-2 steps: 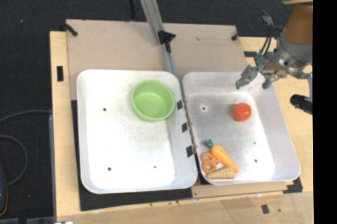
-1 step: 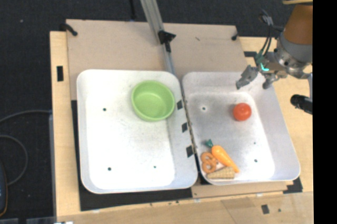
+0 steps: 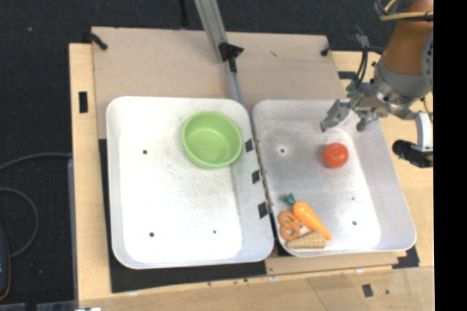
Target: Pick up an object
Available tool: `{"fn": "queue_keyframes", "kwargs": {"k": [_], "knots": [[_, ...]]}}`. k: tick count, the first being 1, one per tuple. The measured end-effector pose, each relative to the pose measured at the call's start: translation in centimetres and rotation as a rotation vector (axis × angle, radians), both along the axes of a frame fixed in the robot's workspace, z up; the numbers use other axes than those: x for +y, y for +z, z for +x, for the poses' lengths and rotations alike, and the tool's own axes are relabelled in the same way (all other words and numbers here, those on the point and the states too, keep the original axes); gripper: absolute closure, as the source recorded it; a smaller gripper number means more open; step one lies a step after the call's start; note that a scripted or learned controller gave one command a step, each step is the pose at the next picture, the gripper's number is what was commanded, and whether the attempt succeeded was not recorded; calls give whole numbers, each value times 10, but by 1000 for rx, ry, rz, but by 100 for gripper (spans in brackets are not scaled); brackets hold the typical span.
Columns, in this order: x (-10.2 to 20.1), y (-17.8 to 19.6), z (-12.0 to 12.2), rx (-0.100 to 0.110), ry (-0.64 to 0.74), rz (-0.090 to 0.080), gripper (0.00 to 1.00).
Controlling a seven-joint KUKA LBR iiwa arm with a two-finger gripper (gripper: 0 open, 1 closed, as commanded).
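While arm reaches in from right, gripper (image 3: 344, 119) hangs over far part of right bin (image 3: 387, 178), 2 fingers spread apart, nothing between them. Red ball (image 3: 336, 155) lies just nearward of fingers, alone on bare floor; likely target, since clear room around it suits spread fingers. Carrot (image 3: 309, 217), pretzel (image 3: 289, 225), corn-like piece (image 3: 307, 241) crowd near-left corner, harder pick. Green bowl (image 3: 211, 139) sits in left bin (image 3: 131, 185), well apart.
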State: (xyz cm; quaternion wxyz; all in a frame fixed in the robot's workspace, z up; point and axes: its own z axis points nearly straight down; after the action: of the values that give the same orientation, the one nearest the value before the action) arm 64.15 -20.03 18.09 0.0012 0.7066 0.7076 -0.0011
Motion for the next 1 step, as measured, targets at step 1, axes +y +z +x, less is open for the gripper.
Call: {"fn": "queue_keyframes", "kwargs": {"k": [1], "knots": [[6, -51, -8, 4, 0, 1, 0]]}}
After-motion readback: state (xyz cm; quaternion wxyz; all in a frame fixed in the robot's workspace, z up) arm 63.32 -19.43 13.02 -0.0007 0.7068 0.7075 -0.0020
